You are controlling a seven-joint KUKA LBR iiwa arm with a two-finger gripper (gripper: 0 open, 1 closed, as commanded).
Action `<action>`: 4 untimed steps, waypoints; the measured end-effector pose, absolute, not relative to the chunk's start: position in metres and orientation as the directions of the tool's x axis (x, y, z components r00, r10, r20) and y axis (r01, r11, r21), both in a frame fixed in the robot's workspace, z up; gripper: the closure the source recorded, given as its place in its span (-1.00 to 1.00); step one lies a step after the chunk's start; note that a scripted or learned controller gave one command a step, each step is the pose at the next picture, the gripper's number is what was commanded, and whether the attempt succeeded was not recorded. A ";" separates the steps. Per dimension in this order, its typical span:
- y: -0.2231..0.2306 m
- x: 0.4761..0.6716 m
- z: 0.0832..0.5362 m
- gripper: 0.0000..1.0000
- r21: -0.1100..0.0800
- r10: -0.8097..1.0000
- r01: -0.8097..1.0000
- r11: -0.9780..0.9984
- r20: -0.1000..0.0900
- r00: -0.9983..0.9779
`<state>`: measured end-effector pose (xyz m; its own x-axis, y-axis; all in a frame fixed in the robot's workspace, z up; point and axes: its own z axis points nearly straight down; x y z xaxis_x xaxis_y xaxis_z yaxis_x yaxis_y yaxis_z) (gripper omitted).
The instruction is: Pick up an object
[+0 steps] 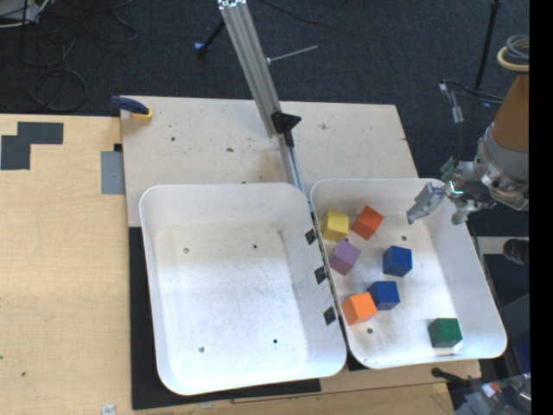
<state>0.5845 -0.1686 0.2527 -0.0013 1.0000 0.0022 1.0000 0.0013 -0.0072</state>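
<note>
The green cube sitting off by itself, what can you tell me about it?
The green cube is a small, dark green block with a matte, painted look and plain faces. It rests flat on the floor of the right bin, in the near right corner by the rim. Nothing touches it; the other blocks lie apart to its left, and the tool hovers farther back.

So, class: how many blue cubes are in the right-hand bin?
2. One blue cube sits near the bin's middle; the other blue cube lies just below it, touching an orange cube. None looks hidden.

Tool [442,204] low, fingers spread, nothing between
</note>
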 end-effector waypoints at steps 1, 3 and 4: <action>-0.169 0.585 0.255 -1.00 -0.003 1.000 1.000 0.001 0.001 -0.001; -0.173 0.582 0.150 -1.00 -0.008 1.000 1.000 -0.001 0.002 0.001; -0.172 0.580 0.096 -1.00 -0.009 1.000 1.000 -0.002 0.003 0.002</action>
